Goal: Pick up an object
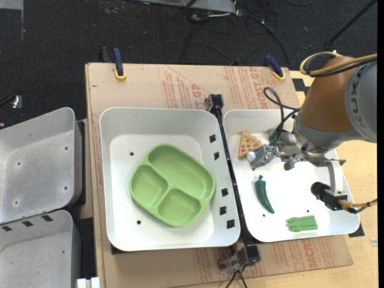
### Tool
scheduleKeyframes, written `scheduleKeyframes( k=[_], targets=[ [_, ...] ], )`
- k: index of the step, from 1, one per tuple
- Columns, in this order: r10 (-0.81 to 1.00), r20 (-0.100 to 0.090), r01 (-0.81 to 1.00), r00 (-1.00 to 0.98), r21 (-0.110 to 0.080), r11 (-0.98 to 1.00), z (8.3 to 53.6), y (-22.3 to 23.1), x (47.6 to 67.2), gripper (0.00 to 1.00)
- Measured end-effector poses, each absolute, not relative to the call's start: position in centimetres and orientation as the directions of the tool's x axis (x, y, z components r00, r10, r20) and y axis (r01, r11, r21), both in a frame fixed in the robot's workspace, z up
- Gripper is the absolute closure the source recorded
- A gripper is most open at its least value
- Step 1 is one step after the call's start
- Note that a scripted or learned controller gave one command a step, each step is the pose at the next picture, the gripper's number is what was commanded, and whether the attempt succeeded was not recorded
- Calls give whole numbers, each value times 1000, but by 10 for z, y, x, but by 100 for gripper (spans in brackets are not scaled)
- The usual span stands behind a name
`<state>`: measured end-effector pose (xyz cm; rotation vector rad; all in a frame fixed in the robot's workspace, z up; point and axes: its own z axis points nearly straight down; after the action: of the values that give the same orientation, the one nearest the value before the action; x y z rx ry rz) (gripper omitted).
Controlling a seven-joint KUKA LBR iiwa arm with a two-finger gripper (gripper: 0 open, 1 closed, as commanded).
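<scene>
In the right bin [336, 224] – pizza slice [248, 143], green pepper [263, 194]; tool [259, 156] grip unclear

We see a robotics lab: white bins [114, 161] clamped onto a cardboard-covered bench [180, 83], loose cables [252, 23] across dark carpet, and a robot arm [336, 101].

My arm [336, 110] reaches in from the right side of the table, grey with the orange band bulging above the wrist. My gripper [259, 156] hangs low near the table's far right part, pointing left. My wrist is bent downward.
</scene>
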<state>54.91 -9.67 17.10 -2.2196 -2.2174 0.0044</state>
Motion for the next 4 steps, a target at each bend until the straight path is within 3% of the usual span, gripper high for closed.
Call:
scheduleKeyframes(
  k=[1,2,4],
  targets=[
    [1000,1,1000,1,-7,-1,108,-94,543,0],
    [1000,0,1000,3,-1,-3,121,-95,545,100],
    [1000,-1,1000,-4,6,4,234,-86,559,100]
  ],
)
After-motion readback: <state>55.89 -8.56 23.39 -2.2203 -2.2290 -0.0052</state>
